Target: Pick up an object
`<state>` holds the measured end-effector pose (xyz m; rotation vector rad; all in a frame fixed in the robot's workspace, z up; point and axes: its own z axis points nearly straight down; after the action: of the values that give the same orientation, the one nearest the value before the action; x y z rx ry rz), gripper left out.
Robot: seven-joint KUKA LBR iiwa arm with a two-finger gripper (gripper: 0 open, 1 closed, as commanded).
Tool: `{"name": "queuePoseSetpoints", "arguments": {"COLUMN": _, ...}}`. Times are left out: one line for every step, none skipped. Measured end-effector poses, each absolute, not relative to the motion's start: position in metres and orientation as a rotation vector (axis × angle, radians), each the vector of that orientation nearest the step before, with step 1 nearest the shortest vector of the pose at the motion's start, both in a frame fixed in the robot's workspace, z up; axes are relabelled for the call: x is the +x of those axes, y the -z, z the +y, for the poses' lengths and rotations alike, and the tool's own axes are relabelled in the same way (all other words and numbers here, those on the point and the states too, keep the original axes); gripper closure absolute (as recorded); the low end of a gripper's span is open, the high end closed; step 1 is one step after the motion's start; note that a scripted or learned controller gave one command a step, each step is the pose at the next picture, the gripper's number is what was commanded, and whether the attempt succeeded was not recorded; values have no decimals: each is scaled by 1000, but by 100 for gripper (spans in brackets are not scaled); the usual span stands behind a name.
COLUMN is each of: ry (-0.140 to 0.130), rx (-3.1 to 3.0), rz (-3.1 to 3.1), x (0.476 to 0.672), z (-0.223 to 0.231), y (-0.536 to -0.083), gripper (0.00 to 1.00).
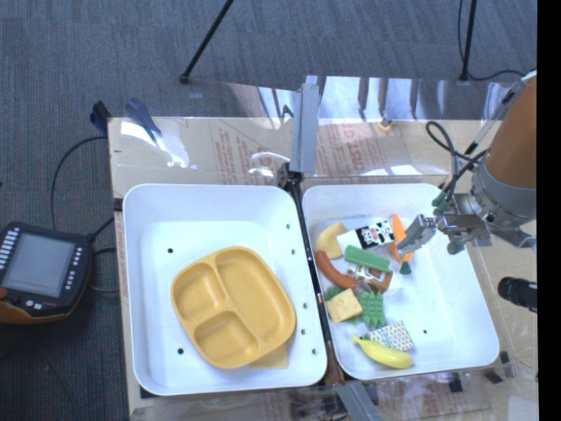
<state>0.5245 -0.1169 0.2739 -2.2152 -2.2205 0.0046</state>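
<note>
The left bin holds one yellow plate with three compartments, lying flat near the bin's middle and tilted a little in plan. The right bin holds a cluster of small toys in its left half: one pale yellow wedge at the top, one black-and-white printed card beside it, one orange carrot-like piece, one long green brick, one brown sausage curving under it, one yellow cheese block, one green studded piece, one patterned wrapper and one banana nearest the front wall. The gripper hangs over the right edge of this cluster, just beside the carrot-like piece and the green brick's right end. Whether its fingers are apart or together cannot be told, and no toy can be seen between them. The arm reaches in from the right, above the bin's right wall
</note>
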Motion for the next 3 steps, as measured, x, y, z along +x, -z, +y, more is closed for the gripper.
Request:
{"name": "queuePoseSetpoints", "arguments": {"ry": -2, "rx": -1816, "rz": -2558, "x": 566, "z": -120, "y": -86, "gripper": 0}}
{"name": "queuePoseSetpoints", "arguments": {"ry": -1, "rx": -1491, "rz": -2760, "x": 548, "z": -132, "y": -86, "gripper": 0}}
{"name": "queuePoseSetpoints", "arguments": {"ry": -1, "rx": -1482, "rz": -2763, "x": 488, "z": -110, "y": -86, "gripper": 0}}
